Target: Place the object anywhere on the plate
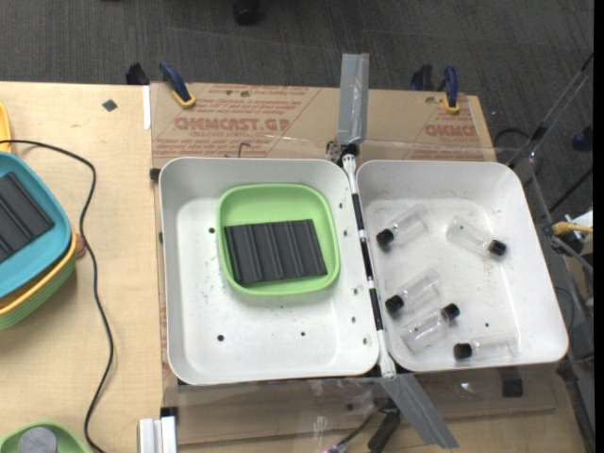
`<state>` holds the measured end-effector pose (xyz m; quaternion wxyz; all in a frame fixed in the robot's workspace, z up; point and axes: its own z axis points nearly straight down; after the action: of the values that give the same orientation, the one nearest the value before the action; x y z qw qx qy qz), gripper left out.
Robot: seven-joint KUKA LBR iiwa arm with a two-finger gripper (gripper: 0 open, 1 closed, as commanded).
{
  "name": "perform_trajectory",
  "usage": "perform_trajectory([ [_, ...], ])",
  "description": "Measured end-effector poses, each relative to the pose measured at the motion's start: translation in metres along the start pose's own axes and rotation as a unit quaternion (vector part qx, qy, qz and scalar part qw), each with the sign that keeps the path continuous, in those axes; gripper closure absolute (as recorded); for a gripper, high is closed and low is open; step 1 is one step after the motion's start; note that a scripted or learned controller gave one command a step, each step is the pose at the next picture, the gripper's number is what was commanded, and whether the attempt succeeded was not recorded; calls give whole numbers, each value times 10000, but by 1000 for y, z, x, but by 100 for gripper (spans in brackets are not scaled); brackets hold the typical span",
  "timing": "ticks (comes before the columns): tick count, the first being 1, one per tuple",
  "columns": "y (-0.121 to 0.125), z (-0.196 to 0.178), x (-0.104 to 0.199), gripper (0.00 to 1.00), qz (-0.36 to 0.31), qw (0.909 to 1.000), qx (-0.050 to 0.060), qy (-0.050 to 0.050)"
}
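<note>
A green square plate (277,208) lies in the left white bin (189,328), toward its upper middle. A dark ribbed insert (276,252) covers most of the plate's floor. In the right white bin (543,281) lie several clear plastic vials with black caps: one near the upper left (400,228), one at the upper right (477,237), one in the middle (413,292), and two toward the front (428,324) (484,350). All vials lie on their sides.
Brown cardboard (245,116) sits under the bins, held by blue clamps (176,84). A stack of teal and yellow trays (33,239) is at the left on the wooden bench, with a black cable (99,281) running past it.
</note>
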<state>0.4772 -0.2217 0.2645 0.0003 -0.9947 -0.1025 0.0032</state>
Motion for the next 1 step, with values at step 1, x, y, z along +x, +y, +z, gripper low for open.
perform_trajectory([
  [1,0,20,0,0,16,10000,8,-6],
])
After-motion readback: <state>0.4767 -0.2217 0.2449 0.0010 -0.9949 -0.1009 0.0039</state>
